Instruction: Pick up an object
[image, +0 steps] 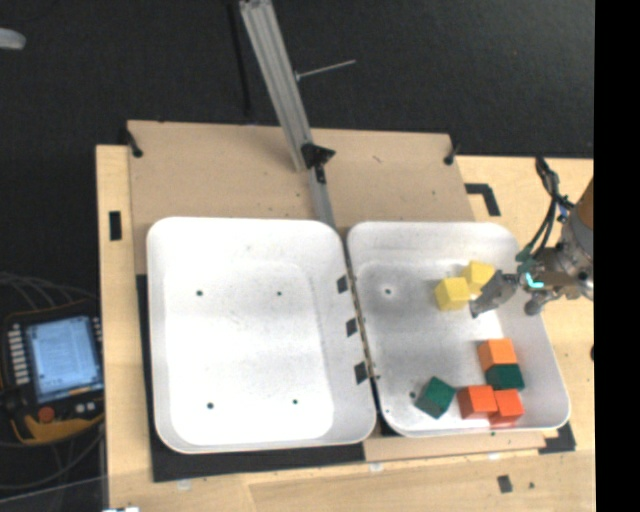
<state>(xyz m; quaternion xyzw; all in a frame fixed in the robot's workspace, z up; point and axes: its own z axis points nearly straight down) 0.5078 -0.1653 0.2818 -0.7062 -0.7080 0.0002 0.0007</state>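
Bench front: a pale wooden bench (300, 480) carries 2 shallow white bins side by side, with a black mat showing under their near edges.
Tablet: a handheld screen device (58, 358), lit, sits at the far left beside the bench, with cables behind it.
Left bin: the left bin (170, 260) has a bare white floor marked by a few small dark dots.
Right bin: the right bin (400, 320) holds all of the blocks; small black clips run along the seam between the 2 bins.
Nearest blocks: 2 orange blocks (491, 402) lie touching each other against the near wall, and a green block (435, 397) sits tilted just to their left.
Next blocks: a dark green block (506, 377) touches the near pair from behind, and another orange block (497, 352) touches it on the far side.
Yellow blocks: 2 yellow blocks (464, 284) sit together in the far part of the right bin, well apart from the orange and green group.
Gripper: the gripper (512, 292) is over the right side of the right bin, fingers spread apart, one finger tip just beside the yellow blocks; nothing is visible between the fingers.
Arm: the grey arm enters from the right edge with cables looping above the wrist.
Far side: a brown board (240, 170) lies behind the bins, and a slanted metal pole (285, 90) rises from its middle.
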